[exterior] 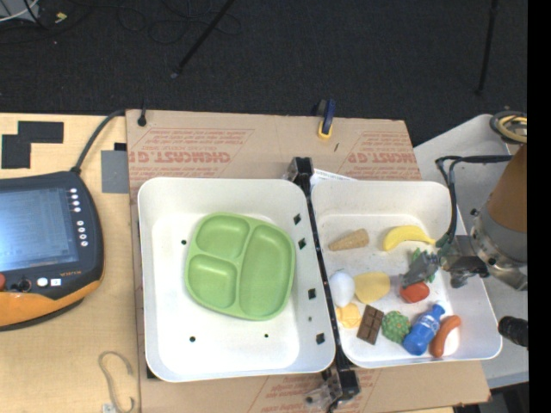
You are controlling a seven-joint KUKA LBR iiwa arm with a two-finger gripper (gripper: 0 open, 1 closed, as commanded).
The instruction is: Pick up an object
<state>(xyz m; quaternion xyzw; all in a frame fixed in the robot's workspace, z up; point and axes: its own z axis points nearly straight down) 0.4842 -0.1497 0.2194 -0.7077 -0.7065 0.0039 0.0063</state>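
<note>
Arm cut off at right edge; gripper fingers indistinct; teach pendant cropped at left edge.

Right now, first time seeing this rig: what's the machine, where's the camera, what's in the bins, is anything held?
One camera looks down at a slant on two shallow white bins. The robot arm reaches in from the right; its gripper hangs over the right bin, finger state unclear, nothing visibly held. The left bin holds a green divided plate. The right bin holds toy food: a banana, a bread roll, a tomato, a chocolate bar and a blue bottle. A control tablet sits far left.
</note>
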